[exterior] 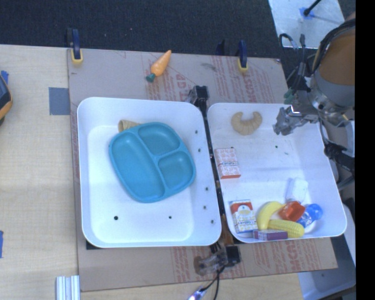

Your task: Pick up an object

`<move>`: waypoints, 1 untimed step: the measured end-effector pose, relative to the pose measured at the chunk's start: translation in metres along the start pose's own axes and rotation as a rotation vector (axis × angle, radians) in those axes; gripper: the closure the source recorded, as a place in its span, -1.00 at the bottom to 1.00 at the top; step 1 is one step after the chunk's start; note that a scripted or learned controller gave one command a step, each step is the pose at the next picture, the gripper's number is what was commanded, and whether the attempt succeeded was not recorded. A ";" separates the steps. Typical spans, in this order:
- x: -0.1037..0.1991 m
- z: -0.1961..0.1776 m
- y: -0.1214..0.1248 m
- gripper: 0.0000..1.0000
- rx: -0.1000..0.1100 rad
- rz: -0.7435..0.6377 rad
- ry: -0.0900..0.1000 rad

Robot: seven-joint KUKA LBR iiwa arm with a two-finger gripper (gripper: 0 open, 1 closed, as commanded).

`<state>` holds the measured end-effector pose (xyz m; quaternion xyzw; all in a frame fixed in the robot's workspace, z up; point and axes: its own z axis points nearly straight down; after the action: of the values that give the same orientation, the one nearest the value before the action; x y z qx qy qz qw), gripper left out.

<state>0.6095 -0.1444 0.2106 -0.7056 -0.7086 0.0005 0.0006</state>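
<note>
Tan croissant-shaped toy pastry (246, 122) is lying near the far rim of the right shallow white bin (312, 167), just beside the grey two-finger gripper (282, 125), which is hovering there holding nothing; its spread cannot be judged.

Robotics lab: clamped bench board (175, 67), white bins (87, 167).

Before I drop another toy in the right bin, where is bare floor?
Bare floor lies mid-bin in the right bin, between the croissant, the small box and the pile with the banana. The near corner is crowded.
</note>
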 end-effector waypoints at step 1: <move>0.042 0.005 0.028 1.00 0.000 0.000 0.000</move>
<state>0.6377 -0.1018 0.2058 -0.7056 -0.7086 0.0004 0.0006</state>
